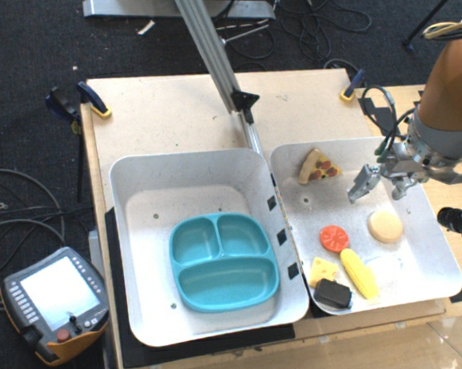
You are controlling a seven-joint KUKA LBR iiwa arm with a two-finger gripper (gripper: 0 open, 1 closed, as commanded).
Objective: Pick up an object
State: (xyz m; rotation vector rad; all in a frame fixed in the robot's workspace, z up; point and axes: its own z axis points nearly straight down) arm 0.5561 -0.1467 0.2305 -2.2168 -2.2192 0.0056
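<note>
A: What is found nearest the lens?

B: A black block (332, 294) is seen at the near rim of the right bin (432, 282), with a yellow corn cob (358, 273) and cheese wedge (323, 270) touching or just beside it.

A: And the gripper (382, 181)?

B: It is held above that bin's middle, fingers spread apart, nothing between them. A pale round piece (386, 226) lies just nearward of it, probably the target; a red tomato slice (334, 237) and pizza slice (317, 166) are placed leftward. The teal tray (222, 261) is set in the left bin (135, 188), apart from that bin
</note>
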